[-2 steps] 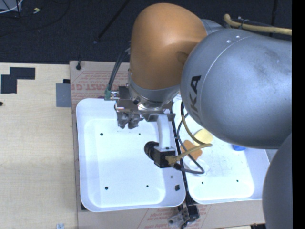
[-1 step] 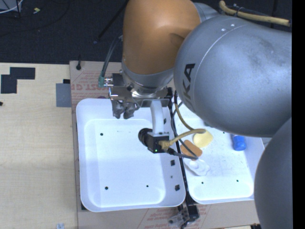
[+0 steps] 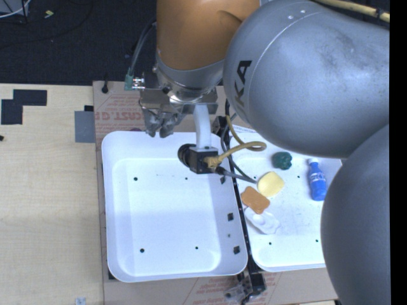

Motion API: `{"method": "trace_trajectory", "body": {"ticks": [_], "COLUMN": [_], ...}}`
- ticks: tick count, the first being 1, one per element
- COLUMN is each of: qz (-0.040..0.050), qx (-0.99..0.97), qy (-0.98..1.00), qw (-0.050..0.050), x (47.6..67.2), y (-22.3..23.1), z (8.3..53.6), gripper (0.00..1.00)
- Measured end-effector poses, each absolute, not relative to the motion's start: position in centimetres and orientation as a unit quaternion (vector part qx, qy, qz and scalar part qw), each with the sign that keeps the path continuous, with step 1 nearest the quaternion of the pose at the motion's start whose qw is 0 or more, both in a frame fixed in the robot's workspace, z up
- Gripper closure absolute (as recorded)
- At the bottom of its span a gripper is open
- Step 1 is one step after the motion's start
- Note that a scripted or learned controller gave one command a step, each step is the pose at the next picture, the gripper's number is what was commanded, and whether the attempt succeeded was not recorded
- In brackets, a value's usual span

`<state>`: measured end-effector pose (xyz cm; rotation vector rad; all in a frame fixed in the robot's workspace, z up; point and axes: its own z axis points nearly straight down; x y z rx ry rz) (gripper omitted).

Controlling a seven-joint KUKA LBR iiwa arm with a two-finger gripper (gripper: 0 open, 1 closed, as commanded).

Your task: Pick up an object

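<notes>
My gripper (image 3: 160, 129) hangs over the far edge of the left bin (image 3: 121, 234), its grey fingers close together with nothing between them. The right bin (image 3: 299, 253) holds the objects: a green lump (image 3: 282, 161), a blue bottle (image 3: 316, 178), a yellow block (image 3: 270, 184), an orange block (image 3: 255, 200) touching it, and a white piece (image 3: 264, 222) just below. All of them lie well to the right of the gripper. The big grey arm covers the right bin's far and right parts.
A white bar with a black fitting (image 3: 194, 159) and a yellow cable loop (image 3: 245, 148) hang from the wrist by the wall between the bins. Wooden bench (image 3: 44, 202) lies to the left.
</notes>
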<state>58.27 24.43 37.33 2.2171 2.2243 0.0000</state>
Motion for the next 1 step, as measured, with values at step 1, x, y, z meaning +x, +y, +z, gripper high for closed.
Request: {"method": "trace_trajectory", "body": {"ticks": [1], "qz": [0.0015], "qx": [0.706], "qy": [0.709], "qw": [0.002], "x": [64.64], "y": [24.37], "z": [41.87], "gripper": [1.0]}}
